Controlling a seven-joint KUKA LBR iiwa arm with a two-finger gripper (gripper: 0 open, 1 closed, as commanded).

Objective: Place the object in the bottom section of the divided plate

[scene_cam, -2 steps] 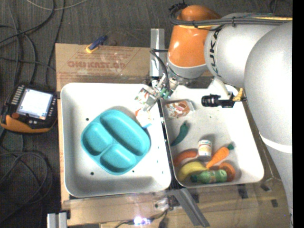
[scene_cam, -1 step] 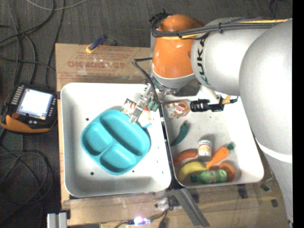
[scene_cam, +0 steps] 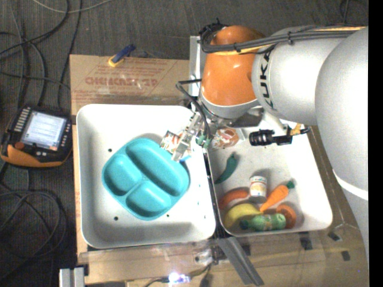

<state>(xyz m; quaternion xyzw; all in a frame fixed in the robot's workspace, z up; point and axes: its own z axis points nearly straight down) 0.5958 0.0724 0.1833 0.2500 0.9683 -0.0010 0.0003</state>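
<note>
**Tool over the plate rim, object not yet placed**

You see the tool (scene_cam: 178,142) at the upper right rim of the one blue divided plate (scene_cam: 145,176) in the left of two white bins (scene_cam: 90,220). Something small seems to be there, but I cannot tell if the tool grips it. Next it must reach the bottom section.

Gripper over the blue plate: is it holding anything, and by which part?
Cannot be told: the gripper sits at the divided plate's upper right rim, too blurred to show any object.

Arm (scene_cam: 311,70): black letters "KUKA" run up its white side, upper right of the frame
Cardboard (scene_cam: 128,79): red print at upper left; too faint to read
Small jar (scene_cam: 258,186): label too tiny to read
</note>
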